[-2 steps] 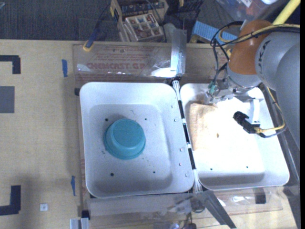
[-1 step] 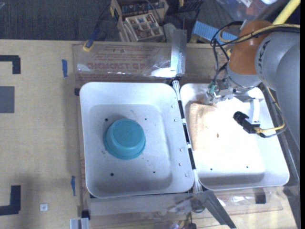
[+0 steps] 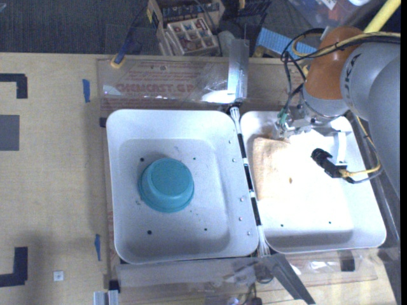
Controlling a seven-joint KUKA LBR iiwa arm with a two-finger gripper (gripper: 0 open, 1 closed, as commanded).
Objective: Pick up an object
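A teal upturned bowl point(image 3: 166, 184) rests in the middle of the left white bin point(image 3: 127, 132). In the right white bin point(image 3: 362, 234), a tan flat cloth-like piece point(image 3: 270, 167) lies against the left wall. My gripper point(image 3: 284, 125) hangs over the right bin's far left corner, just above the tan piece's top edge. The grey arm with its orange band point(image 3: 327, 75) reaches in from the upper right. A black and yellow cable end point(image 3: 329, 162) hangs over the right bin.
A clear plastic sheet point(image 3: 159, 88) lies behind the left bin. Boxes and clutter point(image 3: 187, 18) stand beyond the bench. Blue tape marks point(image 3: 86, 89) sit on the wooden bench left of the bins.
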